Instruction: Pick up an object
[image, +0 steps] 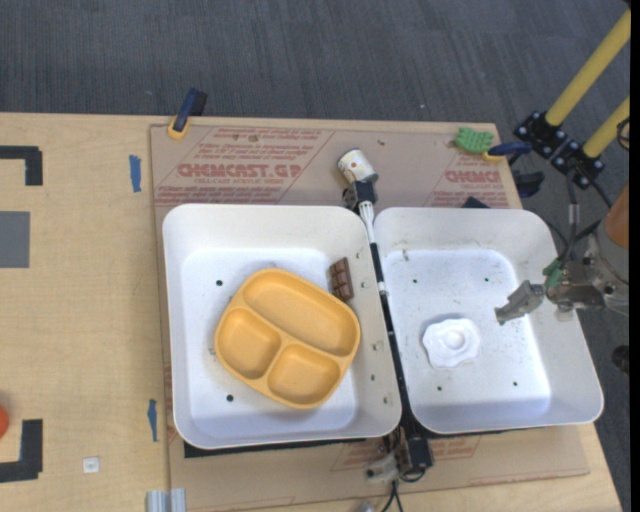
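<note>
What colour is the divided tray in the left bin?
Yellow-orange, plain, with no pattern. The camera view shows the divided tray clearly.

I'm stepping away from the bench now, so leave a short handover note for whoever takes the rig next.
Tool: over the right bin, near its right side. I cannot tell if it is open or shut, and nothing shows in it.
Right bin: a white fried-egg toy lies on the floor, beside the tool and apart from it.
Left bin: a yellow divided plate and a small brown piece by the divider wall.
Done: no pickup yet.
Left: grasp one object and lift it; the egg looks nearest.
</note>
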